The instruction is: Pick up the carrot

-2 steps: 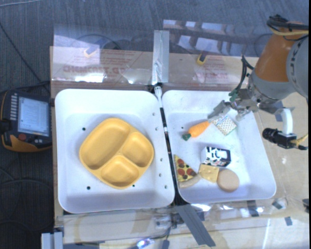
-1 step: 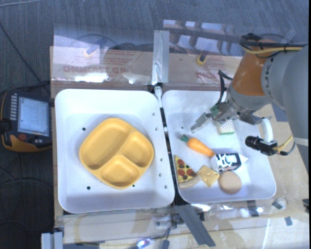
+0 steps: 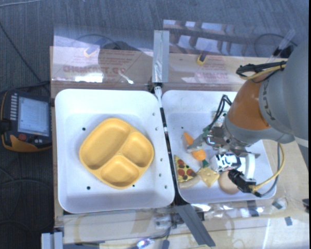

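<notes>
The tool [image 3: 211,139], its state impossible to tell, hung just beside the small, tapered orange carrot [image 3: 188,138] in the right bin [image 3: 185,104]

Arm [image 3: 280,102] reaches in from right, wrist bent down, hand [image 3: 213,141] low, pointing left.

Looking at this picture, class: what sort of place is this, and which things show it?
Probably a robotics lab test bench, not a kitchen. A grey and orange robot arm reaches over two white bins holding toy food such as a pizza slice, and a control pendant lies on carpet with loose cables.
</notes>
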`<state>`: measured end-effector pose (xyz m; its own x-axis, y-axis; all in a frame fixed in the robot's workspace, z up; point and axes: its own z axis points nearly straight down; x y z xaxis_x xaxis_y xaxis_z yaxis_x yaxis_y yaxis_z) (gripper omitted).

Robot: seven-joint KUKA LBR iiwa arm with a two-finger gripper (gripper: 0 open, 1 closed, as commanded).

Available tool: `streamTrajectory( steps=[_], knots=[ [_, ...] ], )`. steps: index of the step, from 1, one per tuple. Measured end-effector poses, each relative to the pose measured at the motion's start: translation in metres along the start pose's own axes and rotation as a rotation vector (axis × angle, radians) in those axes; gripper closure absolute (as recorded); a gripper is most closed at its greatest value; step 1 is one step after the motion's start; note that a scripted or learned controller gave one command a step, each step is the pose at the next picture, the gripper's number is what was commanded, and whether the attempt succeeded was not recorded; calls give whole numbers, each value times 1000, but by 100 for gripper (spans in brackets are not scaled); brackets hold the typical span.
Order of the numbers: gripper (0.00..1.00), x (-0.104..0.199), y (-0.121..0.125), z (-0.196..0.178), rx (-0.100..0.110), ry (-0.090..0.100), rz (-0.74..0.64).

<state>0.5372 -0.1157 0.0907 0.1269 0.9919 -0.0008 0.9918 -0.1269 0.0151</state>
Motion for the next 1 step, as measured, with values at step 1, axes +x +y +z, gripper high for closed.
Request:
streamTrajectory(
  steps=[1],
  knots=[
    [100, 0, 1, -9, 0, 1, 0]
  ],
)
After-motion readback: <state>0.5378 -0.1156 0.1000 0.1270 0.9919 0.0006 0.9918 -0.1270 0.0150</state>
